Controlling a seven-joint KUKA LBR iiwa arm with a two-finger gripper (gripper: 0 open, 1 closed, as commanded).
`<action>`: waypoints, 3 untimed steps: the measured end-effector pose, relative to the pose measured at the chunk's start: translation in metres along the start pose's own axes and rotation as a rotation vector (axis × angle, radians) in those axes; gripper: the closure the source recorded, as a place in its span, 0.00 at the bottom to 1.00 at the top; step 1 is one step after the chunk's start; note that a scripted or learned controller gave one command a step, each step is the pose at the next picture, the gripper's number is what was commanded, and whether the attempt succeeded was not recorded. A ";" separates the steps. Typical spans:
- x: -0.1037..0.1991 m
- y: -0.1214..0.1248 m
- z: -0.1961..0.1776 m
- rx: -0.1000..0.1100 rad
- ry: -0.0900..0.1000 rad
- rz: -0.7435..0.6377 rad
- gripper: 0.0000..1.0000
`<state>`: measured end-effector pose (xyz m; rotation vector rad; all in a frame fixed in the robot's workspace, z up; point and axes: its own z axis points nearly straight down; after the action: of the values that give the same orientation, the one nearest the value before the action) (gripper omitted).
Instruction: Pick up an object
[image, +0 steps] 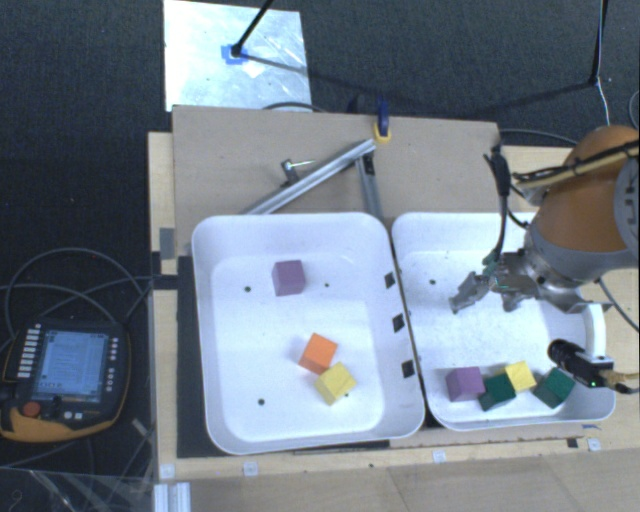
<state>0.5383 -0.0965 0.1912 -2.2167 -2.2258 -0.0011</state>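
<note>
- Two white bins lie side by side on the bench, the left bin (215, 300) and the right bin (420, 250). Together they hold seven cubes: two purple, two yellow, two green and one orange.
- Nearest, along the lower wall of the right bin, four cubes stand in a row. From left to right they are a purple cube (464, 382), a dark green cube (495, 391), a yellow cube (520, 376) and a second green cube (552, 387). The first three are packed close together.
- In the lower middle of the left bin, a left yellow cube (336, 382) touches an orange cube (318, 352) just above it.
- At the lower left of the frame, a teach pendant (65, 375) with a lit screen lies on the dark floor beside the bench, and loose cables (60, 275) curl around it.
- The gripper (485, 300) is over the middle of the right bin, above the row of four and well apart from it. Its fingers are spread, and between them there is only white bin floor.
- The arm (590, 210) comes in from the right edge and covers the upper right corner of the right bin.
- Farther up in the left bin, a left purple cube (288, 277) stands alone.
- Beyond the bins, a metal bar (310, 178) lies slanted on a brown board (440, 165). A yellow clamp (381, 127) sits at the upper edge of the board.
- Farthest, at the top of the frame, a silvery sheet (215, 60) lies on the floor, with a small blue patch (233, 54) on it.
</note>
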 end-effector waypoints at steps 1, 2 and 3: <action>0.000 0.000 0.000 -0.001 0.000 0.001 0.00; 0.003 -0.004 0.042 0.004 0.000 0.001 0.00; 0.003 -0.004 0.095 0.004 0.000 0.002 0.00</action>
<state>0.5343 -0.0938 0.0965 -2.2164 -2.2221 0.0034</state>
